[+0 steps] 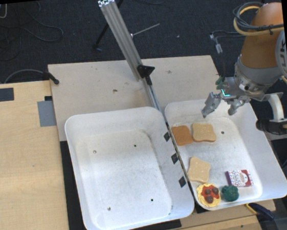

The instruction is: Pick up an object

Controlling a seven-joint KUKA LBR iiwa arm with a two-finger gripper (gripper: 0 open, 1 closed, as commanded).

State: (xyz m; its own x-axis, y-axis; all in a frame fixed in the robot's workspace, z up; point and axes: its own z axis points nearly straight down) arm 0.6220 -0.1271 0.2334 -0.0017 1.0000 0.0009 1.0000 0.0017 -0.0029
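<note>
One arm (259,47) reaching in from right, hand (224,107) spread open, holding nothing, above right bin (265,165).

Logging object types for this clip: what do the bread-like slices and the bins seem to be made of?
Three bread slices: probably toy foam or plastic, matte, with flat uniform tan and brown faces; real bread can't be ruled out. Bins: likely moulded plastic, smooth white, with rounded corners and raised rims.
</note>
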